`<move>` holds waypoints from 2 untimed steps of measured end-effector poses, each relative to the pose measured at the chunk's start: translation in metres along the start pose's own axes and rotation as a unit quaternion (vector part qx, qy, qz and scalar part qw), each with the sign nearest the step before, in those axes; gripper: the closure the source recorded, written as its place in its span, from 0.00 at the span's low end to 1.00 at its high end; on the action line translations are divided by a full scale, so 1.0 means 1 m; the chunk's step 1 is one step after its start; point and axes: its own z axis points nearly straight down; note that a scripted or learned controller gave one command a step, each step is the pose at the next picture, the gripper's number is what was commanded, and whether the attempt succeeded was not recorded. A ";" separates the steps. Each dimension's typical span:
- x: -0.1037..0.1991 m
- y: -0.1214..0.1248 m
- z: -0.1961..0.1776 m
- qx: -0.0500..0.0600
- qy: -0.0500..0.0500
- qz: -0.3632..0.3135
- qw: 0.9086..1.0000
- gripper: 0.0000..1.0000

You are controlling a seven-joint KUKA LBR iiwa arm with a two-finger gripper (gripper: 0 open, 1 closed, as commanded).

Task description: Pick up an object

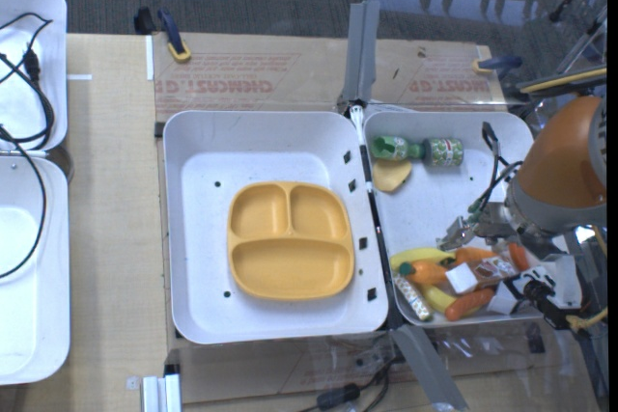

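I am hovering my jaws (462,234) over the toy food pile (454,283) at the near end of the right bin (425,193); I cannot tell their state.

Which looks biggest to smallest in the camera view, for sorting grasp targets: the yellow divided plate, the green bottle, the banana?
1. yellow divided plate, clearly largest.
2. green bottle.
3. banana, partly covered by other items, so its rank against the bottle is unsure.
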 end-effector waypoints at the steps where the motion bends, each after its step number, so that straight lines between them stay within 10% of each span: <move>1: 0.000 0.001 -0.007 0.001 0.000 0.001 1.000 1.00; 2: -0.001 0.001 -0.007 0.001 0.000 0.001 1.000 0.00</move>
